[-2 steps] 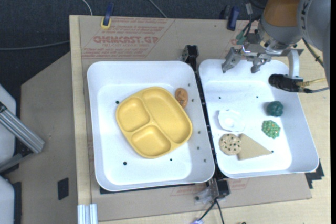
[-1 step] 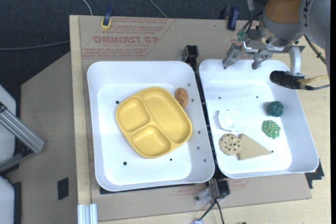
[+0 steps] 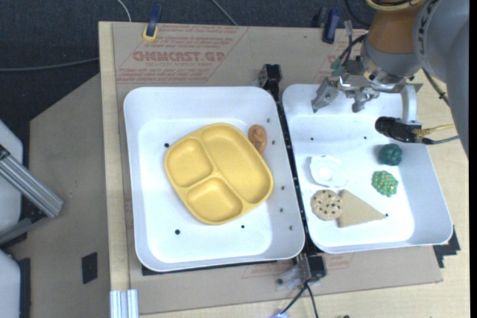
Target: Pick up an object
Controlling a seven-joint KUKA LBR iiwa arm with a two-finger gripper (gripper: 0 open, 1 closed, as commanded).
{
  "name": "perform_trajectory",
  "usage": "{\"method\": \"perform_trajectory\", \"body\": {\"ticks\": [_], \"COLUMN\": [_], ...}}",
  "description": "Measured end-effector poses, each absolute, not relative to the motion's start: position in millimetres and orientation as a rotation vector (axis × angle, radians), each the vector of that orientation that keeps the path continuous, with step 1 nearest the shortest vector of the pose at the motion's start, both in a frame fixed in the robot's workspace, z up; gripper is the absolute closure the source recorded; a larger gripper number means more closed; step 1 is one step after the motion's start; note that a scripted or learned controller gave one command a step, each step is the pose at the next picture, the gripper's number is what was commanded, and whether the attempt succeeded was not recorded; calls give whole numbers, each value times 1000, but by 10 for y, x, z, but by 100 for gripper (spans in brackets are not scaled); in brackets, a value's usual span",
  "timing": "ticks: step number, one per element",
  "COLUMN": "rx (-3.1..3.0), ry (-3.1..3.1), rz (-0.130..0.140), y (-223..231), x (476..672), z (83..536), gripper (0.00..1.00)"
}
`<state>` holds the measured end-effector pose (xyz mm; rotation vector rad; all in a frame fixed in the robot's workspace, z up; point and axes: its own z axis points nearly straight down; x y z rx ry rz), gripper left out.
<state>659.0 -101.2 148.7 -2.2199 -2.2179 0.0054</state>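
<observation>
My gripper [image 3: 342, 98] hangs over the far edge of the right bin [image 3: 425, 231], open, its two grey fingers spread with nothing between them. In the right bin, nearer the front, lie a dark green ball [image 3: 390, 154], a bumpy light green piece [image 3: 384, 182], a white flat piece [image 3: 326, 170], a chocolate-chip cookie [image 3: 325, 204] and a tan wedge [image 3: 360, 210]. All of them sit well below and in front of the gripper.
The left bin [image 3: 149, 234] holds a yellow divided plate [image 3: 217, 172] and a small brown piece [image 3: 257, 136] against the plate's far right rim. A black clamp [image 3: 270, 76] stands at the far end of the divider between the bins.
</observation>
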Motion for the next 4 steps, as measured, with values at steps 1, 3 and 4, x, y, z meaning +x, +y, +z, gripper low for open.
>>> {"method": "perform_trajectory", "body": {"ticks": [1,3,4], "rx": [-2220,-2222,-2227], "ry": [-2219,-2221,-2223], "rz": [5,0,-4], "y": [-1064,-1058,-1120], "x": [6560,6567,6518], "z": [881,957,1552], "gripper": [0,100,100]}}
